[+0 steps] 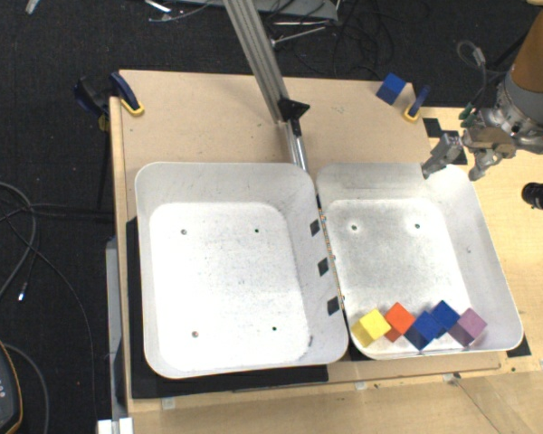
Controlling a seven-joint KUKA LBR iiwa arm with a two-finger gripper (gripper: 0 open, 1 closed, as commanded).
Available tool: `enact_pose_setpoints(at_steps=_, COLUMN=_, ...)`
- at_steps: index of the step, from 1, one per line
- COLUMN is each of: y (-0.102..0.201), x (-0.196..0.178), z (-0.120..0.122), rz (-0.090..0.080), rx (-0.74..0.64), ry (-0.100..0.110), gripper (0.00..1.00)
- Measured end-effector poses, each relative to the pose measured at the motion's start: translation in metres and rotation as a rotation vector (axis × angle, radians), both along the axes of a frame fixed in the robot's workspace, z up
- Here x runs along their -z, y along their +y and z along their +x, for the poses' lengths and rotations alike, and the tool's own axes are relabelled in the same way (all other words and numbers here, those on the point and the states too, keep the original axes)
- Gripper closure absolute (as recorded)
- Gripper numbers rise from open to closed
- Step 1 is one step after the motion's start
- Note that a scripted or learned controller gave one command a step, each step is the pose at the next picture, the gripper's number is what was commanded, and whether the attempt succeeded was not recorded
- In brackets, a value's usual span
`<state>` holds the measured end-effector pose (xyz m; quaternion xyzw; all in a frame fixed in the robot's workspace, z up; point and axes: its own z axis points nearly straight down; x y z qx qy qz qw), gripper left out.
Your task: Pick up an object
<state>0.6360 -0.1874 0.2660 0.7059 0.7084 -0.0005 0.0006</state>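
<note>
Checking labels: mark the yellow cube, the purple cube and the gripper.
yellow cube point(372, 325), camera view, top face.
purple cube point(470, 325), camera view, top face.
gripper point(460, 161), camera view, midway between its fingertips.

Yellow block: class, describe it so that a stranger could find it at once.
Look in the right-hand white bin, along its near edge, where four small blocks huddle. The yellow block ends that row on the side toward the other bin, next to the orange block.
</note>
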Motion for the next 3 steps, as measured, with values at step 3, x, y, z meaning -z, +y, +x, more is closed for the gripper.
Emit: enact_pose_setpoints(at_steps=3, y=0.044, x=0.032, z=-0.097, rz=-0.002, rx=0.0, ry=-0.009, gripper=0.0)
